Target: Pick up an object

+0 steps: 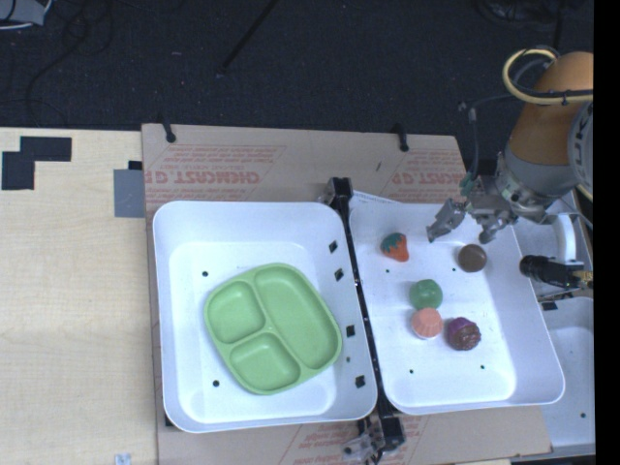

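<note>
A: Camera view status, gripper (469,223)?
B: Fingers spread wide, nothing pinched or touched; poised above right bin (528,381) far edge. Brown ball (472,258) is seen just beside, below it.

Divided tray (272,328) in left bin (184,231); five small objects (425,294) in right bin (523,376).

Two shallow white bins sit side by side, the left bin (184,250) holding one green three-compartment plate (271,328) and the right bin (513,356) holding five small items: one orange-red piece (394,246), one brown ball (472,258), one green ball (425,294), one pinkish ball (427,324) and one purple piece (463,333).
</note>
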Available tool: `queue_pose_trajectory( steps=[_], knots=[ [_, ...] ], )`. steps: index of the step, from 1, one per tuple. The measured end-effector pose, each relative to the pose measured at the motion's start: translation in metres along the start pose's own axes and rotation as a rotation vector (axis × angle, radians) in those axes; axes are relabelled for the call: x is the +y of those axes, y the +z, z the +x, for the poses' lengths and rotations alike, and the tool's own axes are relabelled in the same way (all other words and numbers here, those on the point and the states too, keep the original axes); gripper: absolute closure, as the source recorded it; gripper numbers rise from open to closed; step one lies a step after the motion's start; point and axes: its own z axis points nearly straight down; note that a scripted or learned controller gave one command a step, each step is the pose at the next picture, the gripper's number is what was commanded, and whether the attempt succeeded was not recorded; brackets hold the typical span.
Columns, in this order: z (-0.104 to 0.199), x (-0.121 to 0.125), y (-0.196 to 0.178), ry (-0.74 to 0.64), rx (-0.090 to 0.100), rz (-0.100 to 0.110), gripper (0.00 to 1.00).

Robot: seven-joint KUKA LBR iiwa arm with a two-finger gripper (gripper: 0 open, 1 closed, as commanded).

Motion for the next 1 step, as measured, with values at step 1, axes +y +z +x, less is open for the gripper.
queue_pose_trajectory(
  steps=[1],
  knots=[
    [-0.0002, 0.0030, -0.0085, -0.002, -0.002, -0.014, 0.00]
  ],
)
